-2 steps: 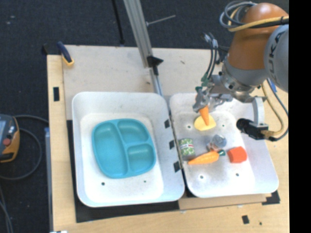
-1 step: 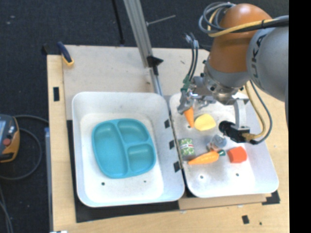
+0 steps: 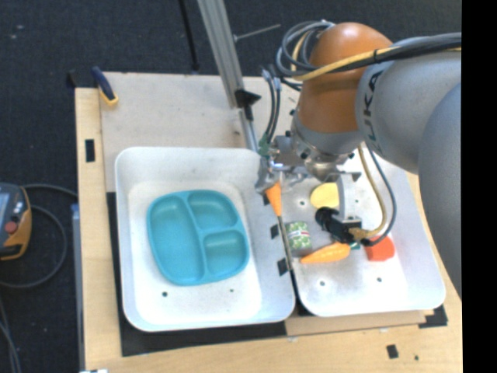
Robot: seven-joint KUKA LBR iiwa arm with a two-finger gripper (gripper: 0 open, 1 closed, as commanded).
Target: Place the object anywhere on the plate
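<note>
A wooden tabletop (image 3: 93, 208) is seen from above, carrying two shallow white bins side by side. In the left bin (image 3: 132, 294), a blue divided plate (image 3: 198, 235) is laid flat, with three compartments.

At the centre of the frame, the gripper (image 3: 272, 183) is lowered over the seam between the bins. A small orange object (image 3: 273, 198) is seen at its fingers, long axis near vertical in the frame; whether it is gripped cannot be told.

In the right bin (image 3: 404, 286), a carrot (image 3: 326, 253) is laid nearly horizontal, tapered end pointing left. Near it are a yellow piece (image 3: 324, 196), a green packet (image 3: 297, 234) and an orange-red block (image 3: 380, 248).
</note>
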